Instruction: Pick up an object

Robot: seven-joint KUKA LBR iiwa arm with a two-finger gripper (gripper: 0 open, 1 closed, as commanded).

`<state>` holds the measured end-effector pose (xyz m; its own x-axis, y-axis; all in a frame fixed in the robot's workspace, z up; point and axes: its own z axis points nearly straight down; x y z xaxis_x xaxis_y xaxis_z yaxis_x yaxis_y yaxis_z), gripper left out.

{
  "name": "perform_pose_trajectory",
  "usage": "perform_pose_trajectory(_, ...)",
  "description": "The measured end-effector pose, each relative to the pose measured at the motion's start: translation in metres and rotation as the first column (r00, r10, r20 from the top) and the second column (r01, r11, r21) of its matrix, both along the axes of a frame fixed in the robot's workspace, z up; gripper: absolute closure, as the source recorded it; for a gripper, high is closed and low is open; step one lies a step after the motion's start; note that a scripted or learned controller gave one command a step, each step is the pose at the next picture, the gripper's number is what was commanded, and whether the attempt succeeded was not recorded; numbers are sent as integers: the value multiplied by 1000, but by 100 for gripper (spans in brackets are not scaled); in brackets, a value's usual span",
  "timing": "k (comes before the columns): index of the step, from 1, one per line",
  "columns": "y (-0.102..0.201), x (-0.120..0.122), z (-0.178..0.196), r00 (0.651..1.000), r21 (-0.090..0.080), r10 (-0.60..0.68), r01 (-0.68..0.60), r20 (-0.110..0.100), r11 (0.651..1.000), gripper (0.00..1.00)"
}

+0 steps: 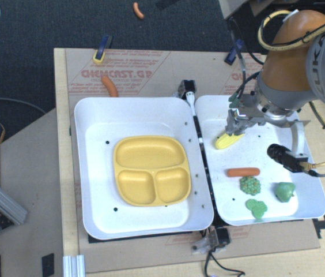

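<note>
Lying on the dark floor beyond the desk [70, 74] is a small orange piece [138, 10], well apart from everything else. On the desk's brown top, near the far left corner, sit a blue and yellow clamp [101, 51] and an orange sausage-shaped toy [110, 86], the latter just beyond the rim of the left bin [87, 154]. That left bin holds a yellow divided tray [151, 169] with one long compartment on the far side and two smaller ones on the near side; it sits roughly in the middle of the bin.

Across the seam where the two bins meet, the right bin [309, 203] carries the loose items. A yellow corn cob toy [228, 139] lies tilted in its far left part. The end effector [237, 122] sits right over the cob's upper end, hanging from the grey arm [301, 56] with its orange band; whether the fingers are spread or pressed together cannot be told from this angle, nor whether they touch the cob.

Nearer the camera lies a toy hot dog [243, 172], orange-red and lying crosswise. Just beside it on the near side is a green broccoli floret [250, 185], then a second green leafy piece [256, 208] close to the bin's near rim. To the right of those rests a green rounded vegetable toy [285, 191], below a black cable fitting [283, 157] on the arm's side.
</note>
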<state>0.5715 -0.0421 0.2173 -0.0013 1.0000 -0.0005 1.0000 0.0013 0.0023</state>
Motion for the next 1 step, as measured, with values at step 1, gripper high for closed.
perform_pose_trajectory(1,-8,-3,-2,1000,0,-2,2,-3,1000,100)
